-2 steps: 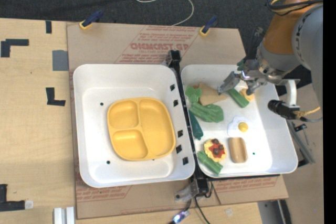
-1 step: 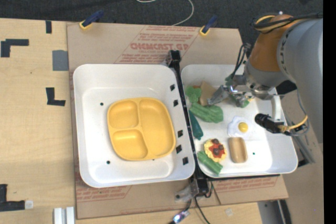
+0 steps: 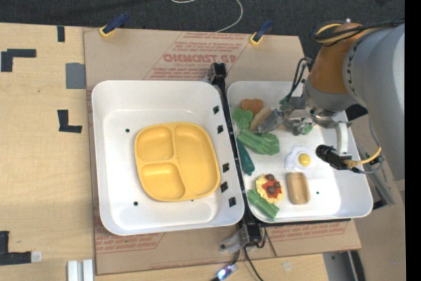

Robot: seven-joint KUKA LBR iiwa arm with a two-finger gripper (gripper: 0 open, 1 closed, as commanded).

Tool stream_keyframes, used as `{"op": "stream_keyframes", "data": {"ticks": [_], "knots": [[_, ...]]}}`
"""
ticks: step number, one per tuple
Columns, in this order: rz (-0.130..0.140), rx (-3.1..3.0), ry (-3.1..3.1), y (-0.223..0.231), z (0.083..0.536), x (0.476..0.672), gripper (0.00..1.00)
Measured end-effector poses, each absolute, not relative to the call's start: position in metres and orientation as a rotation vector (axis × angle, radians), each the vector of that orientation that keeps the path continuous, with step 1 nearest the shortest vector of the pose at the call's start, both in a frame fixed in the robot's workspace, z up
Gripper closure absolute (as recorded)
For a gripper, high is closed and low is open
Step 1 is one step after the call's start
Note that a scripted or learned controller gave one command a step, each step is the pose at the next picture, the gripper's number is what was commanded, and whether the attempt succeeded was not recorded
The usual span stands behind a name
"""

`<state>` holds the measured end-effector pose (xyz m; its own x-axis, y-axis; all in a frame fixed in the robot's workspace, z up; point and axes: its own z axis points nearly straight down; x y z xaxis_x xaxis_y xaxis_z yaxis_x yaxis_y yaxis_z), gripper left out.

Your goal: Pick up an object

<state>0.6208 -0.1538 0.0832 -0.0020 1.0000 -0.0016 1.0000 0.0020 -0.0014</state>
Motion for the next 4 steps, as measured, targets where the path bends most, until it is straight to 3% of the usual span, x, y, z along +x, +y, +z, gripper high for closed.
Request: {"op": "stream_keyframes", "data": {"ticks": [1, 2, 4], "knots": [[-0.001, 2.219, 2.226, -0.153, 0.093, 0.622, 1.00], [0.001, 2.218, 2.223, -0.149, 0.153, 0.626, 1.00], [0.000, 2.220, 2.224, -0.154, 0.224, 0.628, 1.00]]}}
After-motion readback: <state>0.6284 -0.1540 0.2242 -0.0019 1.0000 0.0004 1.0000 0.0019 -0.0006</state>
